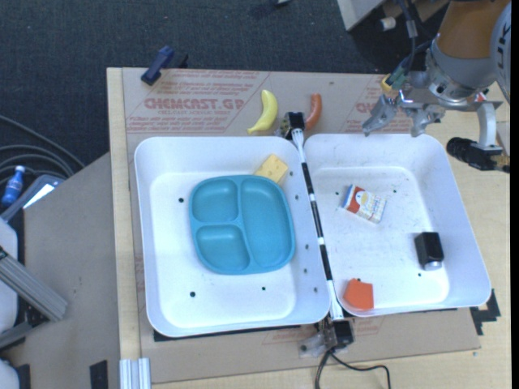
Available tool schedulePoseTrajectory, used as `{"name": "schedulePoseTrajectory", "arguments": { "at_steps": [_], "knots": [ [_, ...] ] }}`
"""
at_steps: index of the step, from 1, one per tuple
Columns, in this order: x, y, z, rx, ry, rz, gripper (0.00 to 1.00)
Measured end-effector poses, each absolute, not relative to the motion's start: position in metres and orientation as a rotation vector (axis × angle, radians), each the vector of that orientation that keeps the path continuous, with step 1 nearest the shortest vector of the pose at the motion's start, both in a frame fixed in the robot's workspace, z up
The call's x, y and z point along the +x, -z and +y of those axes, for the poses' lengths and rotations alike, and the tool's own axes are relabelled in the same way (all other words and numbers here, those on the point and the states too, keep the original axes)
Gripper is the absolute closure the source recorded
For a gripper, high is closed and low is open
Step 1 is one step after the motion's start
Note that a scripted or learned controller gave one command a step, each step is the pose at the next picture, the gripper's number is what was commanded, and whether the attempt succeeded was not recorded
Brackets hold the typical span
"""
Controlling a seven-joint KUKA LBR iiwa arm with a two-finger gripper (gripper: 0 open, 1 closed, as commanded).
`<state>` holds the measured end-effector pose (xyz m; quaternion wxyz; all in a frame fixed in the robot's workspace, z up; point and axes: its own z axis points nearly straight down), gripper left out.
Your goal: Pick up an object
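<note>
My gripper (399, 122) hangs over the far rim of the right bin (462, 217), its fingers spread apart with nothing between them. In that bin lie a small white and red carton (362, 203), a black block (429, 249) near the right wall, and an orange piece (358, 295) at the near left corner. All three sit well below the gripper in the view, apart from it.
The left bin (154, 217) holds a blue divided plate (241, 222) and a yellow wedge (272, 168) at its far right. Behind the bins on the board lie a banana (264, 110), a red sausage (313, 110) and a blue clip (158, 63).
</note>
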<state>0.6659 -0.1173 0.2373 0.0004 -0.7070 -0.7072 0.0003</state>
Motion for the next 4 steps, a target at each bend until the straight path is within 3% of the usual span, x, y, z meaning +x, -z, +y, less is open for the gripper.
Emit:
{"name": "schedulePoseTrajectory", "arguments": {
  "at_steps": [1, 2, 3, 4],
  "knots": [
    [0.652, -0.085, -0.105, -2.221, 0.000, -2.221, 0.00],
    [0.667, -0.085, -0.091, -2.221, 0.001, -2.223, 0.00],
    [0.667, -0.128, -0.160, -2.223, 0.000, -2.223, 0.00],
    [0.666, -0.105, -0.094, -2.219, -0.001, -2.220, 0.00]
  ]
}}
